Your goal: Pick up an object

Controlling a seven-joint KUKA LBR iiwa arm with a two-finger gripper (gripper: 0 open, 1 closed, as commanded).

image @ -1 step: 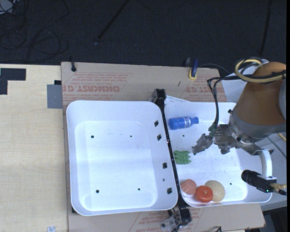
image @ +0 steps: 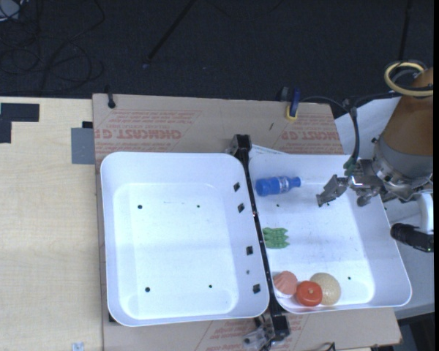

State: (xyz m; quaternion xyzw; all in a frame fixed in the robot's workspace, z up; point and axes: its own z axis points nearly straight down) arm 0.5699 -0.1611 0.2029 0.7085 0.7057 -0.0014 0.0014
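Camera view: we look down on a table (image: 36, 218) with two white bins side by side.
Left bin (image: 121, 174): we see just small dark dots on its floor.
Right bin (image: 384, 269): it sits just beside the left bin, and all the small things lie in it.
Blue bottle (image: 277, 186): we see it lying on its side at the far left of the right bin, close to the wall between the bins.
Green thing (image: 275, 238): it lies near the middle left of the right bin, nearer to us than the blue bottle, and apart from it.
Pink thing (image: 284, 281): it rests in the near left corner of the right bin.
Red round thing (image: 309, 293): it sits right between the pink thing and the tan one, touching both.
Tan round thing (image: 327, 286): it lies on the right of the red one.
Arm (image: 411, 119): it comes in from the right, over the far right edge of the right bin.
Tool (image: 338, 189): it hangs over the far right part of the right bin, well to the right of the blue bottle. We see nothing between its fingers. We cannot tell if they are open or closed.
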